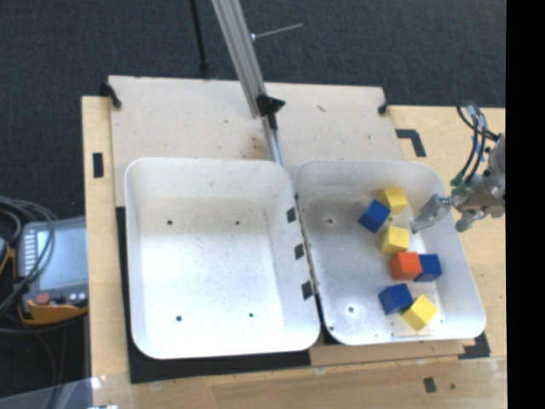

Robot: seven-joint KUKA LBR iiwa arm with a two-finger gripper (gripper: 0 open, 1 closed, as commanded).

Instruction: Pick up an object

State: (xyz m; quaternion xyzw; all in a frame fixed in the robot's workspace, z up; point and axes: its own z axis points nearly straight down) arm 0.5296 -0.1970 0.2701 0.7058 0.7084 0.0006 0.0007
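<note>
Yellow cube [420, 312] at right bin's [341, 186] near edge; gripper [444, 213] spread, holding nothing.

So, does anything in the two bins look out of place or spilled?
Nothing spilled or damaged. All the blocks lie in the right bin, clustered at its right side, several tilted. The gripper hovers at that bin's right edge, beside the yellow block.

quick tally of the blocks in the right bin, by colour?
Yellow blocks: 3, top, middle, bottom
Blue blocks: 3, upper, right, lower
Orange blocks: 1
Total: 7, all in the shallow white right bin.
</note>
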